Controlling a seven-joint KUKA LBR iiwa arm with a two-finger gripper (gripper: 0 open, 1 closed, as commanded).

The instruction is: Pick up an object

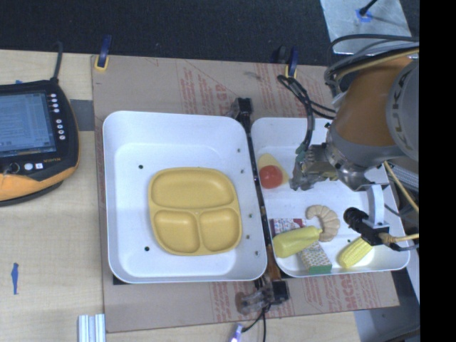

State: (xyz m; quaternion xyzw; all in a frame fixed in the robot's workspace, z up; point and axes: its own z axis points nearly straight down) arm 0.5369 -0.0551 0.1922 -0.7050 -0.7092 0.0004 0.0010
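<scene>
Hovering low over the right bin (285, 128), the gripper (305, 174) sits just beside the red-and-yellow fruit (270, 172) at the bin's left wall, seemingly lining up a grasp; whether it is apart or together I cannot tell.

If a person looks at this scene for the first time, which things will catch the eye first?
The yellow divided tray stands out, lying alone in the left bin. Next comes the grey and orange arm reaching in from the right, its gripper low over the right bin. There a red and yellow toy lies beside the gripper, with more toy foods along the near edge.
</scene>
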